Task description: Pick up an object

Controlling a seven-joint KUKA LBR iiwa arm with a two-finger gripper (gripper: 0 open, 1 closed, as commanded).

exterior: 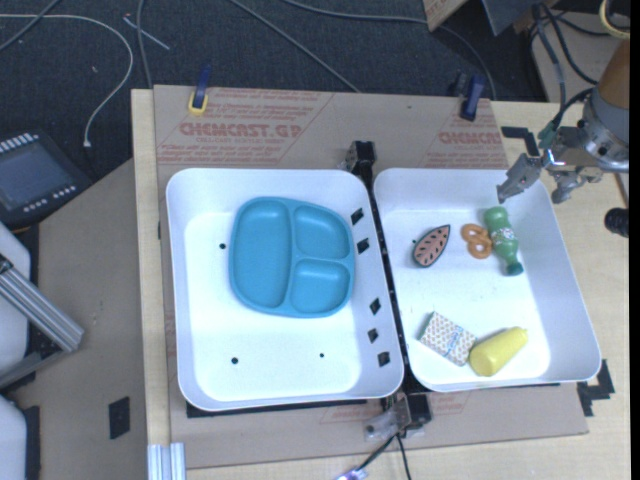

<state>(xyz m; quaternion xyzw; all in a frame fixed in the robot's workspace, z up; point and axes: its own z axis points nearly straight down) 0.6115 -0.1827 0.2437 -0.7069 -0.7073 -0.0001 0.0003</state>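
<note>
- Nearest the lens, the bench (270, 423) fills the middle of the view, its front edge at 6 o'clock; printed cardboard covers its far part, held by two blue clamps (201, 98) at 11 and 1 o'clock.
- Left bin (200, 268) sits at about 8 o'clock from the view's centre, touching the right bin (560, 268) along a black seam down the middle.
- Blue tray (292, 256), with three compartments, lies in the far half of the left bin; bare white floor is open toward 6 o'clock of it.
- Arm (612, 108) enters at 2 o'clock, over the far right corner of the right bin.
- Gripper (541, 180) hangs above that bin's far rim; its two fingers are spread wide apart and nothing lies between them.
- Green bottle (504, 238) lies just toward 7 o'clock of the gripper, apart from it, near the bin's right wall.
- Yellow bottle (497, 351) lies at the bin's 5 o'clock corner, close to the front rim.
- Patterned packet (446, 337) lies just beside the yellow bottle, at its 9 o'clock.
- Brown leaf (432, 245) lies near the bin's middle, with open floor at 6 and 12 o'clock.
- Orange pretzel (476, 239) lies between leaf and green bottle, just beside the bottle.
</note>
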